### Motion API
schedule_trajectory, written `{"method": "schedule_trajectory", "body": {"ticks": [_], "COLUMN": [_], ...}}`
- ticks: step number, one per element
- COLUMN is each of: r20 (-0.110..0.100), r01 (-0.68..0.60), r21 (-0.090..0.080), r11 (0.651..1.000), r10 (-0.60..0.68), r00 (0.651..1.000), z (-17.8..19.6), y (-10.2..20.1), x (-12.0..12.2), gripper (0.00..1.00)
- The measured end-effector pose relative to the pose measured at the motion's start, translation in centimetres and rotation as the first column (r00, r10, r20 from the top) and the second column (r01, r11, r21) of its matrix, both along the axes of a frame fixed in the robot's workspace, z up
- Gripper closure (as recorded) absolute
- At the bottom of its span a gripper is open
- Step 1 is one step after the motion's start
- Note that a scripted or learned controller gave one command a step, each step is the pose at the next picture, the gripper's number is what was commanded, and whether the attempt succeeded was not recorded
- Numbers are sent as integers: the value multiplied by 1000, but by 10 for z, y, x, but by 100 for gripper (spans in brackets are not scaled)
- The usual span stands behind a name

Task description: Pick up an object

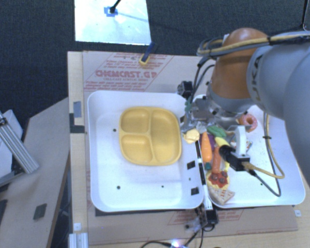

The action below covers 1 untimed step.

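My gripper (pixel 195 119) hangs over the inner left edge of the right bin (pixel 287 190), under the orange wrist band. Just below it a small pale yellow toy food piece (pixel 191 135) lies at the divide between the two bins; whether it is touched cannot be told. Beside it in the right bin lie an orange carrot (pixel 205 148), a green piece (pixel 217 131), a pink donut (pixel 247 121) and a pizza slice (pixel 221 189). The arm hides much of the right bin.
A yellow divided plate (pixel 149 135) lies in the middle of the left bin (pixel 106 185). A square reflective panel (pixel 112 14) sits beyond the bench. An aluminium frame (pixel 10 143) stands at the far left.
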State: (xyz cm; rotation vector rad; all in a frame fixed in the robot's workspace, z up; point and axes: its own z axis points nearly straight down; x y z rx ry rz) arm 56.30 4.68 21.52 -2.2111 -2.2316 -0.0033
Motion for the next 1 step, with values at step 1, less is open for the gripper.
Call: {"method": "schedule_trajectory", "body": {"ticks": [1], "r20": [3], "r01": [-1], "r21": [1], "r11": [1000], "r10": [1], "r00": [1000], "z": [18], "y": [54], "x": [18], "gripper": [100]}}
